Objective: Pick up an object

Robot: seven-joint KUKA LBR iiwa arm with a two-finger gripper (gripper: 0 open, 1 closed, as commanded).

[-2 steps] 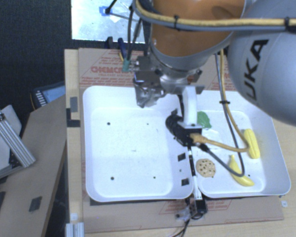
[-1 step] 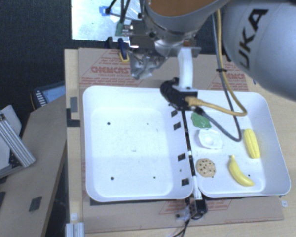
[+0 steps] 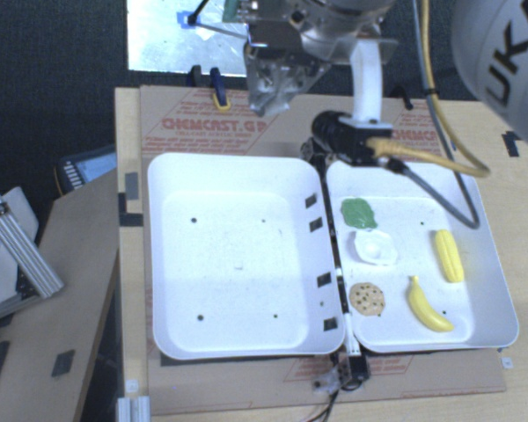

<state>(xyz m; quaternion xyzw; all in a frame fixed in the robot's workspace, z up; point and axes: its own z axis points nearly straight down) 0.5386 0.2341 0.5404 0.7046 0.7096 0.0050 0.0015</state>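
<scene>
Gripper [image 3: 268,90] hanging over the far bench edge beyond the left bin [image 3: 172,262], finger state not discernible, nothing visibly held, right bin [image 3: 484,236] holding green piece [image 3: 359,213], white piece [image 3: 375,247], cookie [image 3: 367,299], banana [image 3: 427,306], corn cob [image 3: 448,255]

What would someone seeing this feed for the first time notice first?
Probably the bright food toys clustered in the right bin: a yellow banana near its front, a corn cob behind that, and a green piece, a white piece and a cookie lined up along the inner wall. Next, the tool hanging high beyond the bins' far edge, over the cardboard.
</scene>
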